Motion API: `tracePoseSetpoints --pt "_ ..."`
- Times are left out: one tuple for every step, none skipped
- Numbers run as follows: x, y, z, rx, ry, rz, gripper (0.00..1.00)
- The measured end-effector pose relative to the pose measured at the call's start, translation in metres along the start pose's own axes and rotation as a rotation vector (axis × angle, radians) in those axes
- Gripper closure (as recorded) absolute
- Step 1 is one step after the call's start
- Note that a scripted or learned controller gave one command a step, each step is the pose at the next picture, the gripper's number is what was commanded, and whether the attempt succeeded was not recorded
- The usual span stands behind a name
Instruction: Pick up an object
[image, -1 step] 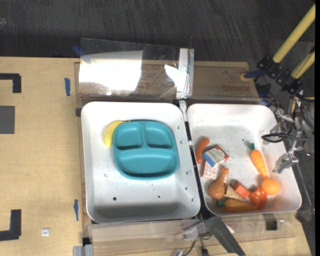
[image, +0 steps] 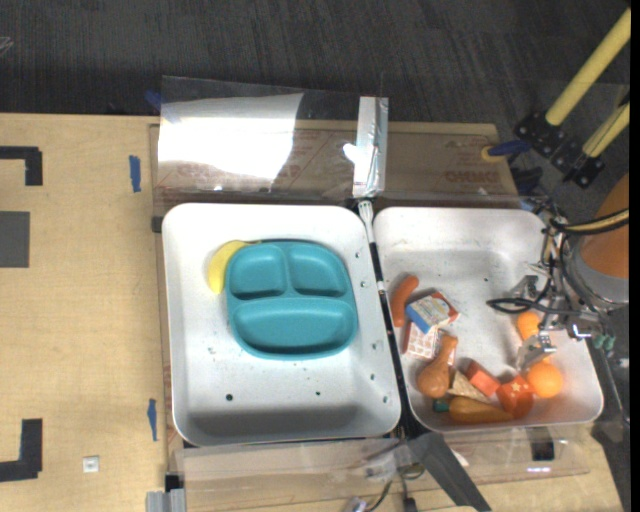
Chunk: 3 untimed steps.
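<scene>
toy pile (image: 470, 385): heaped in the right bin's (image: 450, 240) near corner, so plenty of pick targets bunched close.
orange ball (image: 545, 380): sat just beside the end effector, likeliest grab.
end effector (image: 540, 335): hung low over the right bin's right side; grip state too cluttered to call.
teal tray (image: 290, 298): parked mid left bin (image: 200, 380), half hiding something yellow (image: 220, 262).
worktop (image: 70, 330): carried both bins side by side.
</scene>
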<state>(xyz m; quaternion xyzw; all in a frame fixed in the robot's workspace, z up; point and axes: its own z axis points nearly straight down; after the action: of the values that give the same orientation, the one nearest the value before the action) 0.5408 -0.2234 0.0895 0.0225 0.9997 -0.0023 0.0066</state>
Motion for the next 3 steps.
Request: tracePoseSetpoints --pt "-0.004 0.001 -0.013 0.003 -0.013 -0.003 1.0" --pt "-0.077 0.039 -0.071 -0.003 -0.002 0.019 1.0" --pt "-0.074 0.037 -0.068 -0.003 0.005 0.023 0.0"
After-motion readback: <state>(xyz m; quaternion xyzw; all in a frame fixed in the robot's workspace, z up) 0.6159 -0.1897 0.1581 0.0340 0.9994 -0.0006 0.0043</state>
